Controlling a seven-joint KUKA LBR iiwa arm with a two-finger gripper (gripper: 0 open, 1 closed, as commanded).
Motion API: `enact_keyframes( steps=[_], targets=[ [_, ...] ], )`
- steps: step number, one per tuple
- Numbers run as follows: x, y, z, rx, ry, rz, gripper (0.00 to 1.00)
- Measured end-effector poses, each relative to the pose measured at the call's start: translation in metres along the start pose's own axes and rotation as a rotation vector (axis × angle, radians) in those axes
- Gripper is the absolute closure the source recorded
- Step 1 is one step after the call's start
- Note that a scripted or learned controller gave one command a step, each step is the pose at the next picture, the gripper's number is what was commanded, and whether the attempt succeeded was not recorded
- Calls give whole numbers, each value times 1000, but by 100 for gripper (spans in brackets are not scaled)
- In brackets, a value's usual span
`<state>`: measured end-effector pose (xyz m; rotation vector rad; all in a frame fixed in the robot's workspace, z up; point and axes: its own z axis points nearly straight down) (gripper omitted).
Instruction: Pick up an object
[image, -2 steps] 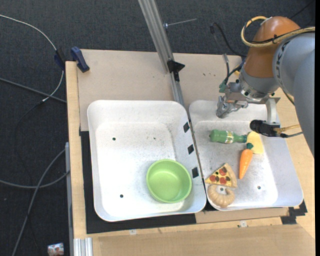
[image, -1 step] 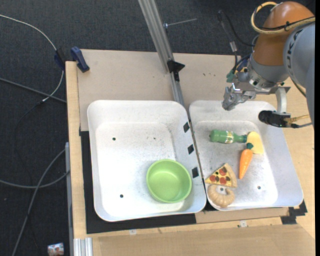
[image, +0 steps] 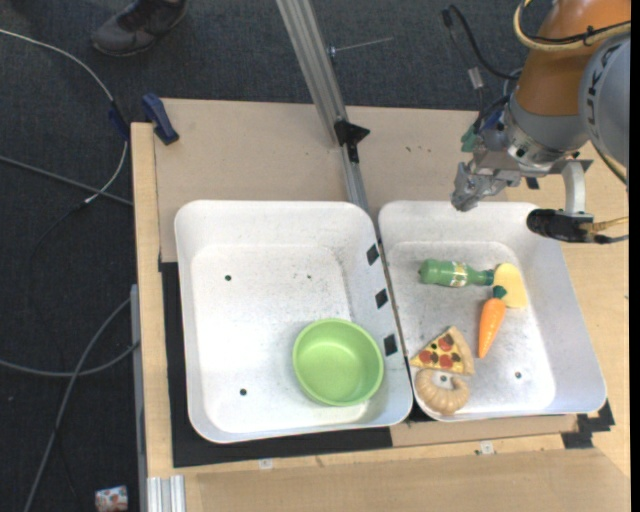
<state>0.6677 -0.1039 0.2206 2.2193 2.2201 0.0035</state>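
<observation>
Pincer (image: 468, 196) is seen above right bin's (image: 570, 330) far rim, finger state undeterminable; green bottle (image: 455, 273) lies below.

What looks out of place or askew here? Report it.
Nothing stands out. The green bowl sits upright in the left bin. The green bottle, carrot, pizza slice and donut lie loose in the right bin, none spilled over a rim. The gripper hangs above that bin's far edge.

The robot arm (image: 570, 70) is grey and round, with a big orange band. Thin black cables run beside it. Its small gripper (image: 468, 195) is dull grey metal.
</observation>
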Motion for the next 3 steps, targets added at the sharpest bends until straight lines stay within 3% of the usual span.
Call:
enact_keyframes(
  steps=[3],
  targets=[
    [153,-16,3,3,2,-4,100]
  ],
)
